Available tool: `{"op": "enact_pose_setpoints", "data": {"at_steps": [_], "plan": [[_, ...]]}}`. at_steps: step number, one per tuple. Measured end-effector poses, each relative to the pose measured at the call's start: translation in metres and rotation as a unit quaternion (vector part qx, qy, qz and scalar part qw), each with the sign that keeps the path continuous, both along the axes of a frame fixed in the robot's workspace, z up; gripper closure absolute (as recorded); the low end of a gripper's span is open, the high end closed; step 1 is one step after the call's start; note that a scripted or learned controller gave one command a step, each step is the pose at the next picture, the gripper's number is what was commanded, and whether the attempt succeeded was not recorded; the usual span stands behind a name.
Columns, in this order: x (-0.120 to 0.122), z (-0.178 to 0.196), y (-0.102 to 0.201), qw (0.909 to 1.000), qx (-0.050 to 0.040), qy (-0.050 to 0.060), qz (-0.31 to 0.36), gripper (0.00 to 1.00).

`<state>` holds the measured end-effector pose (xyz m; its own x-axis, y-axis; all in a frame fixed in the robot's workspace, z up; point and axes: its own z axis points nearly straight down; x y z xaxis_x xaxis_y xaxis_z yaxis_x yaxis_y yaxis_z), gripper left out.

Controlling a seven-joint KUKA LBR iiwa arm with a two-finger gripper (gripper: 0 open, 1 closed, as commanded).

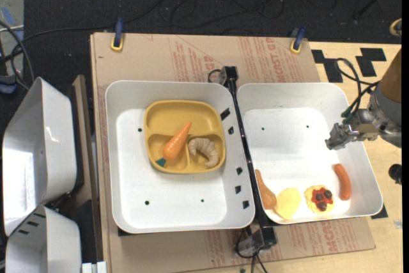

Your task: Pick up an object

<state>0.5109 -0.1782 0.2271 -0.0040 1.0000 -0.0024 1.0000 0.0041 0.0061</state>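
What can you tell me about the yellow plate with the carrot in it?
The yellow plate is a rounded-square divided dish that looks like plastic, with three compartments. It lies flat in the left white bin, toward its upper middle. An orange carrot with a green end lies slanted across the divider from the top section into the lower left one. A pale, curled shrimp-like toy sits in the lower right compartment.

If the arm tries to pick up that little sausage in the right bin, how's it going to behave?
The sausage looks like a smooth rounded toy, so it may roll or slip when nudged. It seems small and probably light. It lies close to the right bin wall, which could crowd the gripper.
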Motion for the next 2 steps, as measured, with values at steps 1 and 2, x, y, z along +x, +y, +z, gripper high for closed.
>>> {"op": "enact_pose_setpoints", "data": {"at_steps": [1,2], "plan": [[0.002,0.042,0.0,1.0,-0.0002,0.0,0.0,1.0],[0.023,0.027,0.051,1.0,0.0016,0.003,0.002,1.0]]}}
